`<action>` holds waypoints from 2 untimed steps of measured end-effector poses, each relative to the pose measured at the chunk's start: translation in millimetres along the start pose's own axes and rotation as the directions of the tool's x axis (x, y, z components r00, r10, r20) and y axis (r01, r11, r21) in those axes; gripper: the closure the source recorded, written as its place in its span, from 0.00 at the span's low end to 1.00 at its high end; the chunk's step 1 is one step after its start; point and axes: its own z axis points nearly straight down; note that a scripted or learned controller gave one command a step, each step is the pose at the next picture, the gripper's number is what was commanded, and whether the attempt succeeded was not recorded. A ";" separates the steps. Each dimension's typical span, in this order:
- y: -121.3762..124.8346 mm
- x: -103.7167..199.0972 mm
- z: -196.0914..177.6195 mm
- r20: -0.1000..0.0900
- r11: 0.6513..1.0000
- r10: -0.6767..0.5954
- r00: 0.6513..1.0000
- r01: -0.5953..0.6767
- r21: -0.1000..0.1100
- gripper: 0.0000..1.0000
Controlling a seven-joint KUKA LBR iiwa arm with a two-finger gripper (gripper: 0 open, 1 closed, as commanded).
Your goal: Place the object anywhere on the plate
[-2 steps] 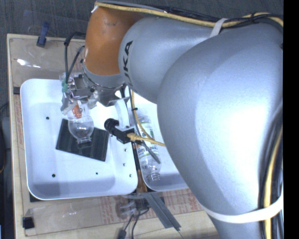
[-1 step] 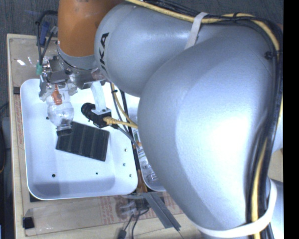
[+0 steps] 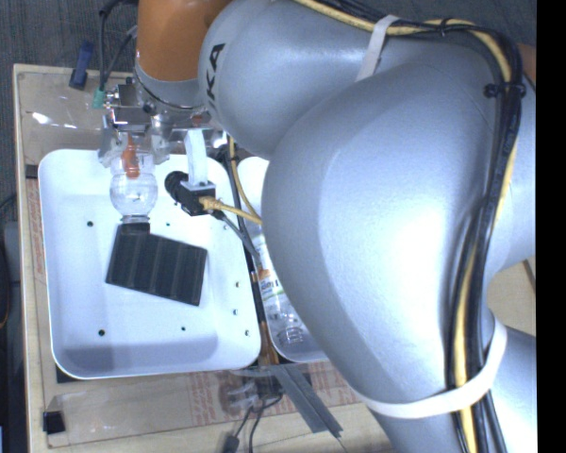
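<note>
A dark grey ribbed rectangular plate lies flat in the middle of the left white bin. Just beyond the plate's far left corner is a clear round bulb with an orange neck. My gripper comes down from above at the bin's far side. It is shut on the bulb, gripping it at the orange neck. The bulb's lower edge sits right at the plate's far edge; I cannot tell whether it touches the plate or the bin floor.
The grey arm's large body covers most of the right bin. A clear plastic bottle lies along that bin's left wall. The wooden bench edge frames the bins on the left.
</note>
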 end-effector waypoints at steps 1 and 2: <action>-48.3 -9.2 8.4 -0.001 0.961 -0.278 0.961 0.278 0.004 1.00; -0.5 -30.0 -2.6 0.000 0.921 -0.389 0.921 0.389 -0.002 1.00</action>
